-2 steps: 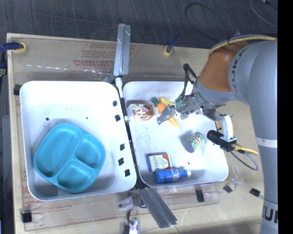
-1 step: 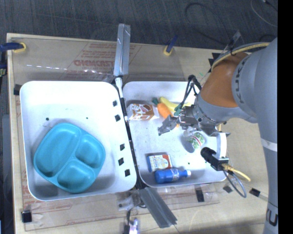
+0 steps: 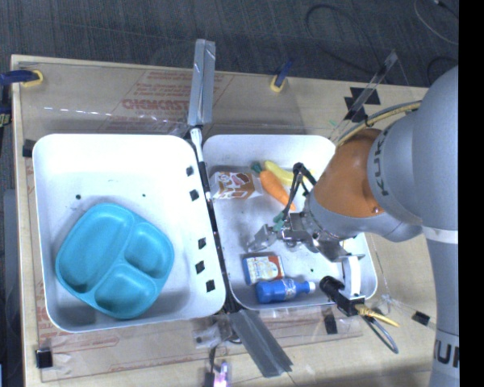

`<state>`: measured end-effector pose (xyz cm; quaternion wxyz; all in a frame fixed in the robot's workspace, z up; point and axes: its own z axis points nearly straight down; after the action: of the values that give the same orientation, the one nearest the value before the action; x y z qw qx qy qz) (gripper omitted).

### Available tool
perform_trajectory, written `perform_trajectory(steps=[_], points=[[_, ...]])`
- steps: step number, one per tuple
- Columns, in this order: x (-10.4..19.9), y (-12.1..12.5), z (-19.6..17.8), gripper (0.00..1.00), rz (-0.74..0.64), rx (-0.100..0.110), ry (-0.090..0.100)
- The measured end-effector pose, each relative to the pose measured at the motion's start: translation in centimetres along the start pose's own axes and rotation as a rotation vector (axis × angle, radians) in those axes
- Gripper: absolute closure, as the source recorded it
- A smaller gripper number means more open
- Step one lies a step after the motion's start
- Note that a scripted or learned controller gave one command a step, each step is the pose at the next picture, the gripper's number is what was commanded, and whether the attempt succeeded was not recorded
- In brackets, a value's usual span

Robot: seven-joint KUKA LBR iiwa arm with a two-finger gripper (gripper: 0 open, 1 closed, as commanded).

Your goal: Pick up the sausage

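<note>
The gripper (image 3: pixel 268 234) hangs low over the middle of the right bin (image 3: pixel 226 285), fingers spread with nothing between them. The sausage cannot be made out for certain. Near the bin's far edge lie a carrot (image 3: pixel 273 187) and a banana (image 3: pixel 276 170). A blue bottle (image 3: pixel 281 289) rests by the near edge. A blue tray (image 3: pixel 113 258) fills the left bin (image 3: pixel 48 151).

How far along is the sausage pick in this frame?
Nothing looks picked yet. The gripper is down inside the right bin, near the middle, above the small carton and blue bottle. I cannot identify a sausage with confidence among the items, so grasping and lifting remain.
</note>
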<state>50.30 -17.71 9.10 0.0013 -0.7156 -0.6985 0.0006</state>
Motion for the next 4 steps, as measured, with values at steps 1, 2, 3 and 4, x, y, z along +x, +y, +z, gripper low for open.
perform_trajectory(steps=[1,2,3,4], points=[[-0.1,7.5,-2.0,0.0,0.01,-0.002,0.0],[-1.6,8.7,-0.2,0.0,0.076,-0.002,-0.001],[-0.9,8.1,0.0,0.0,0.18,0.003,0.001],[-1.0,7.9,-5.1,0.0,0.164,-0.001,0.0]])
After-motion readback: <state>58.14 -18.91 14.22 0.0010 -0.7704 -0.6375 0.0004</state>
